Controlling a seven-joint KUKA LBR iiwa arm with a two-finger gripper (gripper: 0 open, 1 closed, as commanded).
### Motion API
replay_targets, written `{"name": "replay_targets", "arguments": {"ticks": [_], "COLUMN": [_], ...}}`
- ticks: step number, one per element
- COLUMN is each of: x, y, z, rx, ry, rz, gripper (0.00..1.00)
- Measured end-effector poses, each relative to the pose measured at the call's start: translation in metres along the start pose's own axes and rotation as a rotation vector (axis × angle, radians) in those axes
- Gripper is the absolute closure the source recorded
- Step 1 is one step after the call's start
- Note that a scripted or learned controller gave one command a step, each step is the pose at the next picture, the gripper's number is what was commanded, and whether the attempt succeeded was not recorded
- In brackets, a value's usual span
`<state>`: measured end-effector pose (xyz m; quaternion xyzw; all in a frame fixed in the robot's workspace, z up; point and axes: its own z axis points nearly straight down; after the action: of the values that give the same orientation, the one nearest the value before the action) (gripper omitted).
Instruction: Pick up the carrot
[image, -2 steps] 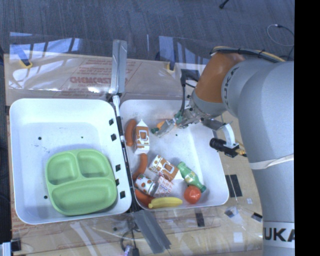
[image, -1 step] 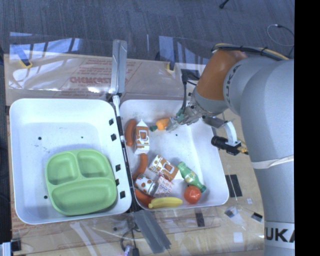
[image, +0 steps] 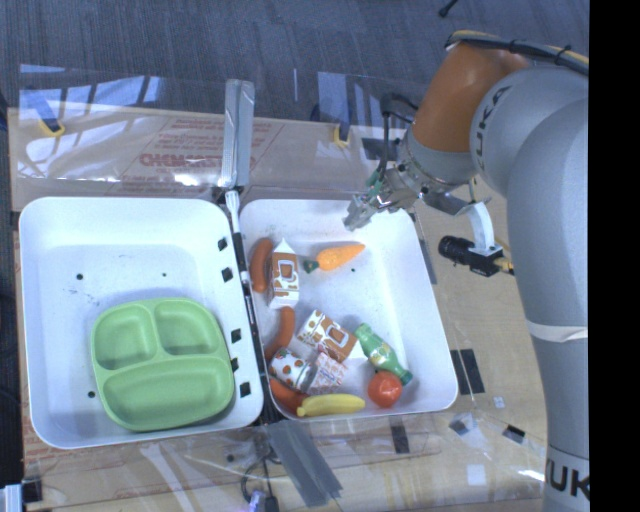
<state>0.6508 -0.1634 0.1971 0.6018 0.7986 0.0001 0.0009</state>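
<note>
1. The small orange toy carrot with a green stub end (image: 337, 257) lies on its side on the floor of the right-hand shallow white bin (image: 432, 330), in the upper part of it, with its green end pointing toward the bin's left wall and its tapered tip toward the right.
2. Just left of the green end stands a small white and orange carton (image: 284, 276), very near or touching it; bare bin floor lies below and to the right of the carrot.
3. The two-finger gripper (image: 360, 213) hangs above the bin's upper edge, a little above and to the right of the carrot, apart from it. Whether the jaws are spread or pressed together cannot be told from this slant, and nothing is seen between them.
4. The carrot looks like a light, stiff plastic piece with a smooth, probably slippery skin. Its cone shape means a pinch near the tip may squirt it out.
5. The best hold is likely across the thicker middle, jaws closing across the short width, well away from the carton.
6. The left bin holds a green divided plastic plate (image: 160, 362), well apart from the work.
</note>
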Motion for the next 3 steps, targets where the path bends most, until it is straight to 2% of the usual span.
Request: {"name": "replay_targets", "arguments": {"ticks": [1,2,3], "x": [0.000,0.002,0.003], "y": [0.000,0.011,0.012], "z": [0.001,0.099,0.088], "rx": [0.001,-0.007,-0.008], "ry": [0.001,-0.003,-0.003], "rz": [0.000,-0.118,-0.124], "gripper": [0.00,0.00,1.00]}}
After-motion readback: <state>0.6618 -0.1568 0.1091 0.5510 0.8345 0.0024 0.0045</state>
